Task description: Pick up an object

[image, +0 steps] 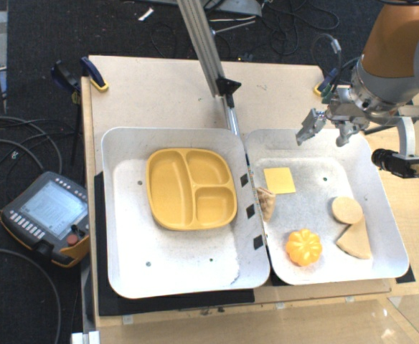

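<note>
While pincer (331,129) hangs open and empty above right bin (385,192), nothing's picked; cheese (279,180), pumpkin (303,246) untouched.

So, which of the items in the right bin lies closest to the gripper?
The flat yellow square. It lies at the upper left of the bin, just below the gripper; the orange pumpkin and the tan pieces lie farther down.

Yellow divided plate (192,189) in the white left bin (123,264). White right bin (382,192) holds a yellow square slice (279,180), an orange pumpkin-shaped piece (303,246), and two tan pieces, one round (346,210) and one wedge-shaped (355,241). Arm grey with an orange band (399,24); bench top (152,95) pale tan, floor black.
</note>
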You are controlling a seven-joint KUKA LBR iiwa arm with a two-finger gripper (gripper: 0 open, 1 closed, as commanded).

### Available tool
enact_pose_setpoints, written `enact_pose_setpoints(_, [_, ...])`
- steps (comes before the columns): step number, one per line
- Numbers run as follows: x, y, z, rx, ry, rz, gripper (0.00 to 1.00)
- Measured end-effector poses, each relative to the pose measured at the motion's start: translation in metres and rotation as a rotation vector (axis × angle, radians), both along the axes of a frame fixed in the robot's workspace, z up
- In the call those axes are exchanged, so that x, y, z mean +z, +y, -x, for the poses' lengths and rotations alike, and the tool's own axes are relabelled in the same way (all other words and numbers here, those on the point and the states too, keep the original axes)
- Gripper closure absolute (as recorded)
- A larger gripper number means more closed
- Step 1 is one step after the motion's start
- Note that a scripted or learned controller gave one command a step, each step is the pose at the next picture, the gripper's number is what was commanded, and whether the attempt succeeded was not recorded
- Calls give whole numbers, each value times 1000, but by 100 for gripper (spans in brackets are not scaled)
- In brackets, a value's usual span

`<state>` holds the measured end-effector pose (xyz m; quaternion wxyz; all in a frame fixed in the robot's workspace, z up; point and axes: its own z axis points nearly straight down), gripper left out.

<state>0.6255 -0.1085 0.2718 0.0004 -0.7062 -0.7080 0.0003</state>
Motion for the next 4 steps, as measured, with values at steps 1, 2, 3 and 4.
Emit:
enact_pose_setpoints(1, [0, 0, 0, -1, 0, 0, 0])
enact_pose_setpoints(2, [-48, -8, 4, -4, 4, 1, 0])
enact_pose_setpoints(3, [-94, -4, 10, -3, 4, 0, 0])
enact_pose_setpoints(4, [-157, -1, 8, -3, 5, 0, 0])
